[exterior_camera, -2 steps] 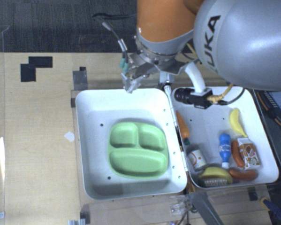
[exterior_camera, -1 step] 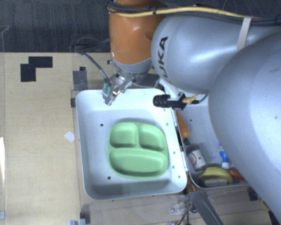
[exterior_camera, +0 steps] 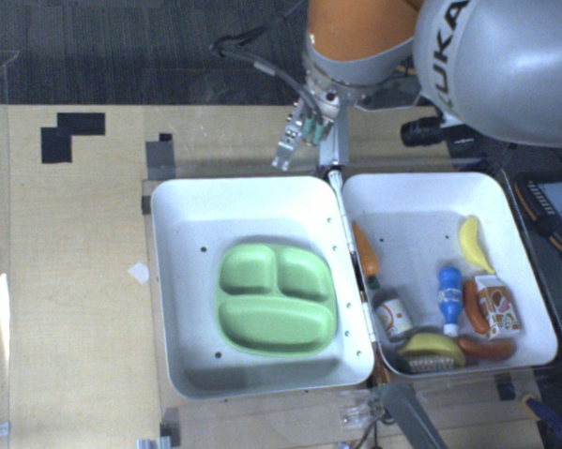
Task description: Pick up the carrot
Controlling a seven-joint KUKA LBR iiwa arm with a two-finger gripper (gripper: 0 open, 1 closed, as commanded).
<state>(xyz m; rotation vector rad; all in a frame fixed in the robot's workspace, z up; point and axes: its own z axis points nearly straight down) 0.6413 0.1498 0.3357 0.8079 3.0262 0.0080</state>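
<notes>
Carrot (exterior_camera: 364, 251) half hidden against right bin's (exterior_camera: 515, 207) left wall

Arm (exterior_camera: 498, 57): smooth grey shell, black "KUKA" lettering. Orange band (exterior_camera: 359, 18) above wrist. Metal wrist ring below. Black cable (exterior_camera: 244, 50) loops off wrist.

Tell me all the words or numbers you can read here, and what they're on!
"KUKA": black letters on the grey robot arm, partly cut off by the picture's edge.
Juice carton: has printing, too small to read.
Small can: label too blurred to read.
Blue bottle: label unreadable.
</notes>
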